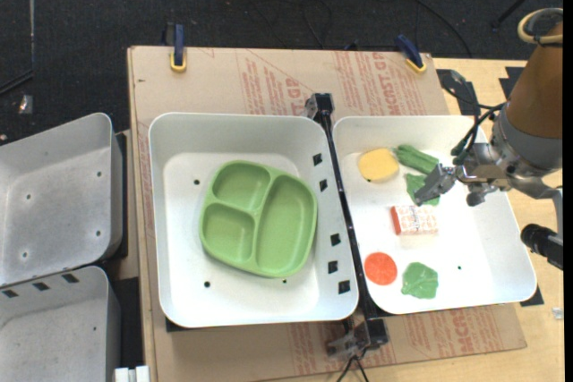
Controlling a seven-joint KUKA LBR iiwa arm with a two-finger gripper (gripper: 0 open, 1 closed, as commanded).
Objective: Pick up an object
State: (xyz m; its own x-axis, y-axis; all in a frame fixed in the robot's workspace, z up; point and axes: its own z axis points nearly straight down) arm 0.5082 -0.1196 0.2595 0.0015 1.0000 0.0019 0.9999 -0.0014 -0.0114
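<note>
Two bins (170, 192) (pincer (433, 186) over right).

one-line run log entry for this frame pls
end effector: over right bin, at green pieces | nearby: yellow disc, red-white box | left bin: green divided plate

two white bins (170, 192) (501, 282) are sitting side by side. one green divided plate (260, 219) is lying in the left bin. five items are lying in the right bin: one yellow piece (378, 164) at 11 o'clock, one green bundle (414, 159) at 12, one red-white box (415, 220) at center, one red disc (381, 268) at 7, one green leaf (420, 280) at 6.
</note>
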